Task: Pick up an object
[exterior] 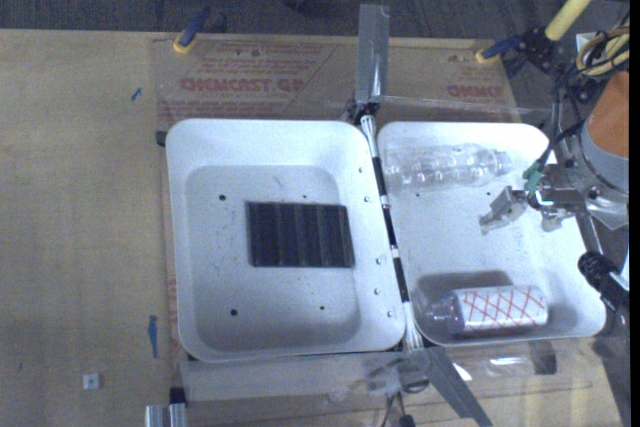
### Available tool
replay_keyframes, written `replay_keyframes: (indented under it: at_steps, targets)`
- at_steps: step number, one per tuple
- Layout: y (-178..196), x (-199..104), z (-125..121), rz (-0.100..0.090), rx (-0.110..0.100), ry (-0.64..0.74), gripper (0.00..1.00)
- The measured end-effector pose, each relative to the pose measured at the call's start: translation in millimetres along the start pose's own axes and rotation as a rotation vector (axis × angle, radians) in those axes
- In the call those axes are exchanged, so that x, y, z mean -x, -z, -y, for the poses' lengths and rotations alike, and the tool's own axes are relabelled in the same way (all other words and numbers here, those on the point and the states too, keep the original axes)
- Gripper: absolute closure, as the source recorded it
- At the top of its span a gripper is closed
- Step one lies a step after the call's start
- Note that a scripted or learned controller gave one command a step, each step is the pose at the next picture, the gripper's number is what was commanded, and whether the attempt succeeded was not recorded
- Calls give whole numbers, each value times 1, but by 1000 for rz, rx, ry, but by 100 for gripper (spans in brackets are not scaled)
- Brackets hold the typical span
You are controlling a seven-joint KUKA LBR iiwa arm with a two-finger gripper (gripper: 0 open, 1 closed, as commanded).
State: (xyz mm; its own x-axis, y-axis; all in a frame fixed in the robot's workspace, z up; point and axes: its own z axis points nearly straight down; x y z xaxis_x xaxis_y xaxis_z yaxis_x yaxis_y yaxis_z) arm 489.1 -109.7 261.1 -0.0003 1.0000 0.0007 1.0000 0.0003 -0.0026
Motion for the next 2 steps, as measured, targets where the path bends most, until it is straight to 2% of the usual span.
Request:
replay_keyframes:
  at_steps: [1, 2]
  targets:
    - [-103, -10, 10, 1, 2, 67, 0]
    - [-76, -26, -63, 1, 4, 82, 0]
